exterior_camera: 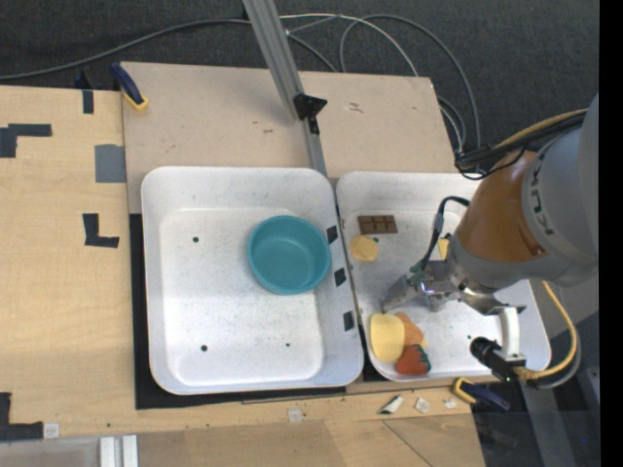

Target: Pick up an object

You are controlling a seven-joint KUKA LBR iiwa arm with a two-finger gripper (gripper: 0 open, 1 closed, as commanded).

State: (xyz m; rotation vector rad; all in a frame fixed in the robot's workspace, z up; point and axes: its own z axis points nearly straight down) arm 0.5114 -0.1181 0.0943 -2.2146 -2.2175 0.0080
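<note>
Lying untouched in the right bin (506, 188), near its front-left corner, are the likeliest targets: a yellow block (386, 337) with an orange piece (413, 333) and a red strawberry-like toy (415, 360) pressed against it. Just above them hangs the gripper (398, 298), its tip pointing left; I cannot tell how it is set, and nothing visibly hangs from it. So the pick looks not yet made. Farther back sit a small yellow round (365, 249) and a brown bar (377, 225); a teal bowl (288, 253) rests in the left bin (175, 290).

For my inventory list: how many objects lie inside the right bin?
4 visible: a brown chocolate bar near the far left corner, a small yellow piece just below it, a yellow block and a strawberry at the near edge. The arm may hide more.
</note>
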